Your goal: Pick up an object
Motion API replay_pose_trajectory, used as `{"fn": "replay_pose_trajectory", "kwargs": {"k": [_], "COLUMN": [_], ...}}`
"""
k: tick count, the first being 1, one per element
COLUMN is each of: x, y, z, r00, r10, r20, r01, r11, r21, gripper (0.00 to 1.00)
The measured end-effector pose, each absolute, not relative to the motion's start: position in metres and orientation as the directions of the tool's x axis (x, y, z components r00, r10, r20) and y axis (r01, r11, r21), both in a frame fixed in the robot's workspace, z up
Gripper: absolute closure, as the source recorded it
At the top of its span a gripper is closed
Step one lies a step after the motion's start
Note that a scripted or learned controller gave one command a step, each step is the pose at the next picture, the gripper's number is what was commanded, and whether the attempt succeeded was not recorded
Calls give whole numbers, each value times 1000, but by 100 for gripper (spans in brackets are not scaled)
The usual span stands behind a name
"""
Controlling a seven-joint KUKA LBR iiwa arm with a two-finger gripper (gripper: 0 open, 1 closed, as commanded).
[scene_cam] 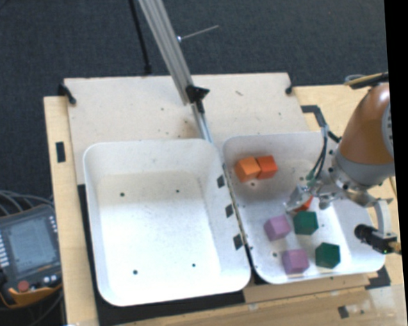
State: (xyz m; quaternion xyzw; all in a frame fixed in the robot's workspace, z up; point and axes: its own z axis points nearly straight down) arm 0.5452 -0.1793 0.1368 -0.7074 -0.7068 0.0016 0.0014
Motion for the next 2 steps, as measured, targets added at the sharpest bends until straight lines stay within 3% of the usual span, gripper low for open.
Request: {"fn": "replay_pose_trajectory", "kwargs": {"k": [1,2], "x": [547,548], "y": [-181,-182], "z": [98,110], "r00": [2,8], "r10": [1000,1000], "r20": [-2,-3], "r01": [1000,1000], "r11": [-2,-8], "r21": [4,8], "gripper": [0,100]}}
